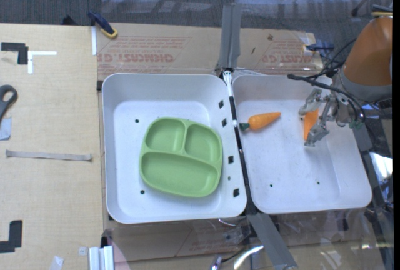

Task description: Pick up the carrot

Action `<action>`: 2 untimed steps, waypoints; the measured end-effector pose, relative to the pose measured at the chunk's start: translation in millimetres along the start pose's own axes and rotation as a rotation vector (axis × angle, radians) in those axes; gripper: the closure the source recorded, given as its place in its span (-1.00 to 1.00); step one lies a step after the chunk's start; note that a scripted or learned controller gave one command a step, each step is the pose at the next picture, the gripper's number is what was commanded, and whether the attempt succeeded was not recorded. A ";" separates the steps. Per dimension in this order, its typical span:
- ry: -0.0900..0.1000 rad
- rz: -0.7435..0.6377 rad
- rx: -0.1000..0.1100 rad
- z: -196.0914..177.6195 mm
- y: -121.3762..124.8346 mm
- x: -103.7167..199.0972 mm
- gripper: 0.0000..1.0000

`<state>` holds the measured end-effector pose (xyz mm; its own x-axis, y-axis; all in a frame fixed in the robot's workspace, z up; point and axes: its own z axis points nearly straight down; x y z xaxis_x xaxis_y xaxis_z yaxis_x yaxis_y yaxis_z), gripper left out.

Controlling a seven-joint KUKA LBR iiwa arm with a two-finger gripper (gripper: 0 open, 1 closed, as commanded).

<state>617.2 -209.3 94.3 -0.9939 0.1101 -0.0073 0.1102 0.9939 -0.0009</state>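
One orange carrot with a green stem end lies in the right bin, near its left wall. A second carrot, shorter and standing nearly upright, sits between the fingers of my gripper at the bin's upper right. The gripper reaches in from the right, and its metal fingers close around this second carrot. I cannot tell whether the held carrot is touching the bin floor or is just above it.
The left bin holds a green divided plate. A raised divider separates the two bins. Cables hang around the wrist by the right bin's right wall.
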 end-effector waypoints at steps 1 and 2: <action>-0.007 -0.004 0.001 -11.2 1.6 -2.3 1.00; 0.001 0.170 0.000 -60.6 52.0 1.5 1.00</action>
